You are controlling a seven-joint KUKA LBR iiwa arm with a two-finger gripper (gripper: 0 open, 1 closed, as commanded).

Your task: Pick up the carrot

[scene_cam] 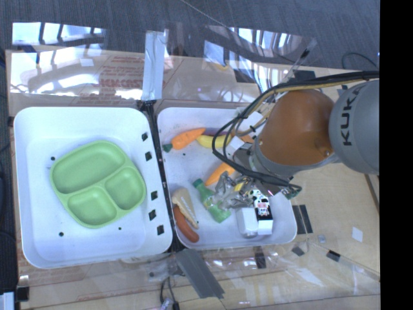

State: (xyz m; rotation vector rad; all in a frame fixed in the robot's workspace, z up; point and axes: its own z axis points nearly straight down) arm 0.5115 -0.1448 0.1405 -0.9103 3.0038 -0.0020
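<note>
Beside the right bin's (pixel 169 192) carrot (pixel 188 138), the fingers (pixel 227 187) hover, their state unclear; left bin (pixel 32 173) holds a green plate (pixel 97 184).

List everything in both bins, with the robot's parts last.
left bin: 1, white, left half of bench
plate: 1, green, three compartments, in left bin
right bin: 1, white, beside left bin
carrot: 1, orange with green top, upper left of right bin
hot dog: 1, tan bun, red sausage, lower left of right bin
bottle: 1, white, lower right bin
arm: 1, grey with orange band, over right bin
gripper: 1, metal, mid right bin
</note>
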